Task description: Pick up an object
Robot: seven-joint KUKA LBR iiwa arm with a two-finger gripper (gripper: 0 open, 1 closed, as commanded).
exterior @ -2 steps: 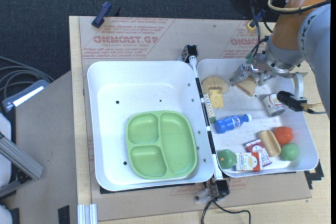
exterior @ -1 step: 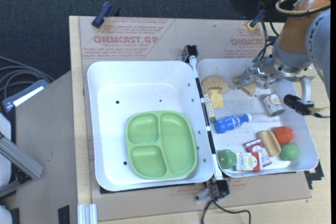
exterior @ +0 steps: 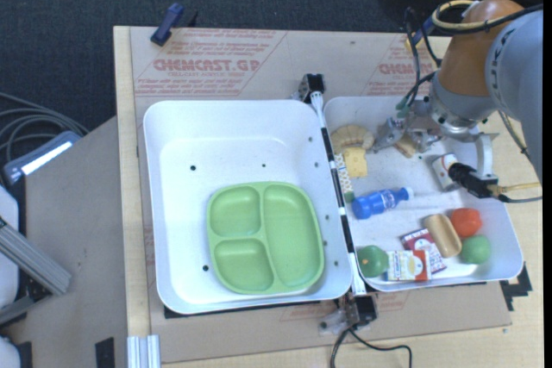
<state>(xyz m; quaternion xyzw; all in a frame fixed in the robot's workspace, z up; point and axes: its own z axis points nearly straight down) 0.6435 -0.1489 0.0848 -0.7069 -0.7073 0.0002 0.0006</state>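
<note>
Hovering low over the back of the right bin (exterior: 509,224), my gripper (exterior: 407,132) sits just beside the pale bread piece (exterior: 351,136) and touching or nearly on a tan chunk (exterior: 405,147); can't tell if anything's between them and can't tell whether they're apart or together. Step looks like the approach/descend stage, nothing lifted yet. Nearest candidates: bread piece, tan chunk. Next move likely needs a small drop and a centred close on one of them. Other items well apart toward the front: blue bottle (exterior: 378,202), hot dog (exterior: 442,233), red tomato (exterior: 467,221), green ball (exterior: 476,250), green apple (exterior: 372,258), small carton (exterior: 403,265). Tight spots: back wall of the bin and the divider rim (exterior: 330,152) close to the bread. Open room in mid-bin floor. Left bin (exterior: 172,134) holds a green tray (exterior: 265,236), lots of bare floor around it
</note>
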